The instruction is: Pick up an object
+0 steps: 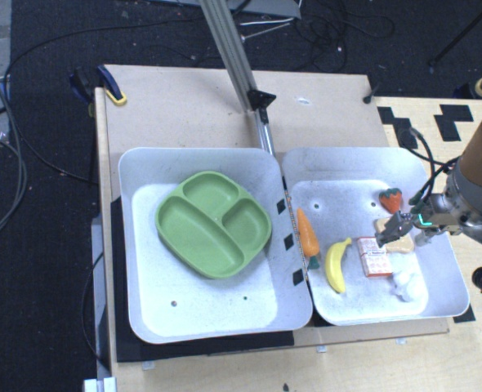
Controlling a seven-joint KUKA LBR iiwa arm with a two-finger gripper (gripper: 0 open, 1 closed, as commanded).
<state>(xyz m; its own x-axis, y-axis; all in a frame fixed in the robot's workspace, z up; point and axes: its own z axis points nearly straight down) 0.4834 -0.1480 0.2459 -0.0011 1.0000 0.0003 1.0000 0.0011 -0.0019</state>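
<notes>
Arm: reached in from the right, its gripper [394, 229] low over the right bin [339, 171].
Gripper state: fingers too dark and small to read; could not tell how far apart they stood, and nothing showed between them.
Nearest object: small red-and-white carton [375, 260], just beside the gripper, lying flat.
Others in right bin: banana [336, 265] left of the carton; carrot [307, 233] by the left wall; strawberry [390, 198] beyond the gripper; white lump [405, 285] near the front corner.
Left bin [155, 317]: held a green divided plate [214, 224].
</notes>
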